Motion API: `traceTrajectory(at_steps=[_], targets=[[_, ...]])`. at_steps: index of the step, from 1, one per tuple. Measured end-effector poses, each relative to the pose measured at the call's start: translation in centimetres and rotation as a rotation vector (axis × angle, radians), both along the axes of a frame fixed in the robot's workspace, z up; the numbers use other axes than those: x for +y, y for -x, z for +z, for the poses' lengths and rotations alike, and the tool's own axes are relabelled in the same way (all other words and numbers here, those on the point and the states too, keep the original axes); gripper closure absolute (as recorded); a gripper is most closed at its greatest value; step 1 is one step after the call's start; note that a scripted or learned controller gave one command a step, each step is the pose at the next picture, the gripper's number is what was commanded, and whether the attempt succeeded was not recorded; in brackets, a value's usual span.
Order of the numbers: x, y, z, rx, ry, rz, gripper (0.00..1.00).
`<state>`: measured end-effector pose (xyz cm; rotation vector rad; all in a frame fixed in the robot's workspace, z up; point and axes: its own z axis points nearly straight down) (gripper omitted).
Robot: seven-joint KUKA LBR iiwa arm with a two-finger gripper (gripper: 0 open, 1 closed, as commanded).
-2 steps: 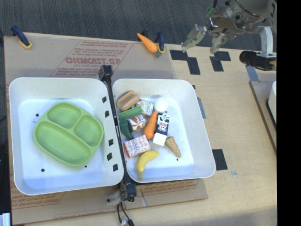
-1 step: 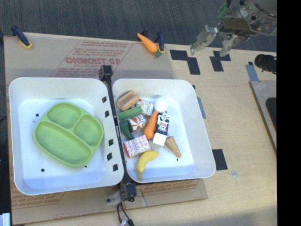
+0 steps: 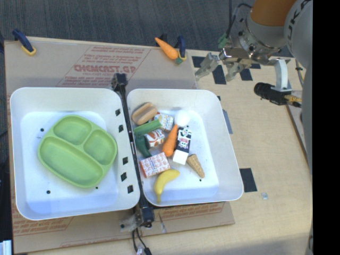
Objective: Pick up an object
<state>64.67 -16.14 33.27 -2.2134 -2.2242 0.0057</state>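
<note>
From my remote seat the tabletop (image 3: 265,158) is plain tan wood, mostly covered by a cardboard sheet (image 3: 101,62) with red print on it. Taking the right bin (image 3: 226,142) as my landmark: it sits on that cardboard, and the left bin (image 3: 21,142) is butted right up against its left side, with a black strip (image 3: 126,137) running along the seam. Beyond the right bin's far edge, an orange toy carrot (image 3: 168,49) lies at the cardboard's far edge beside a blue clamp (image 3: 181,45). Far off to its upper left, another clamp (image 3: 24,41) grips the corner. Dark tape patches (image 3: 248,179) sit just right of it on bare wood.
</note>
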Motion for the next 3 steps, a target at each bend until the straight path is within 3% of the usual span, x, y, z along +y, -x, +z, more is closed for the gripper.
traceTrajectory(at_steps=[1, 2, 3], targets=[[4.0, -1.0, 9.1, -0.007, 0.0, 0.002, 0.0], [9.8, -1.0, 8.1, -0.002, -0.001, 0.001, 0.0], [11.9, 3.7, 2.3, -0.002, 0.001, 0.002, 0.0]])
